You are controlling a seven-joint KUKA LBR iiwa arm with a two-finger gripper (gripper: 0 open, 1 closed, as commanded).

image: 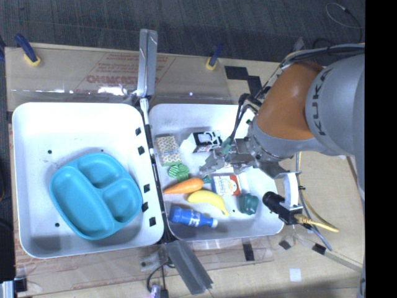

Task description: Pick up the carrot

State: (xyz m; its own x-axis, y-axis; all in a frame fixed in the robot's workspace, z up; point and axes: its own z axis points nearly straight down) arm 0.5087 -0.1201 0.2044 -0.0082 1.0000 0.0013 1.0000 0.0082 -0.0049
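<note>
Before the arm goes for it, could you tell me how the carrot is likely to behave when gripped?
The carrot looks smooth and tapered, so it may slip toward its thin end or roll if pinched off-centre. It seems a rigid toy, probably light and unlikely to bend. The banana lies close beside it, so the gripper could nudge that too.

So what you've got here is a table (322, 253) with a light wood-coloured top, and a sheet of brown cardboard (93, 67) with red printing lying flat across the back of it. Two blue clamps (26, 48) pin that back edge, one at the far left and another (214, 58) near the middle. Behind the table the floor (186, 8) is dark grey carpet with a fine ribbed weave. A thin cable (344, 11) loops across it at the upper right. Lighting is even, no harsh shadows.
</note>
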